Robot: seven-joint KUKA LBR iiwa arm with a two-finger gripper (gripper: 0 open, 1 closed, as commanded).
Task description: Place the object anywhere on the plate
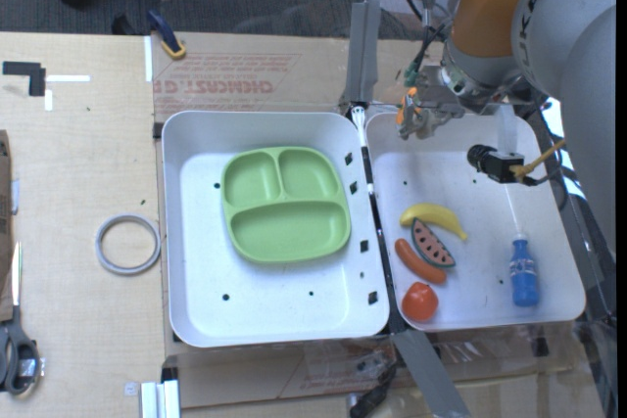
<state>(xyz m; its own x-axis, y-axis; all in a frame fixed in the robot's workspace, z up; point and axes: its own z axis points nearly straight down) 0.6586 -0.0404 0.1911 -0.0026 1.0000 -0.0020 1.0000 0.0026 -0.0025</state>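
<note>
The green plate (286, 204), divided into three compartments, lies alone in the middle of the left bin (186, 240), so any compartment can receive an object, while the candidates, a banana (436, 219), a watermelon slice (432, 245), a sausage (418, 261), a tomato (419, 301) and a blue bottle (524, 273), are grouped toward the near edge of the right bin (470, 313). The arm reaches in from the right, with its orange band above the wrist, and the tool (415, 118) hangs over the far left corner of the right bin, well apart from every object. No object is between its fingers; whether they are spread or pressed together cannot be told.
</note>
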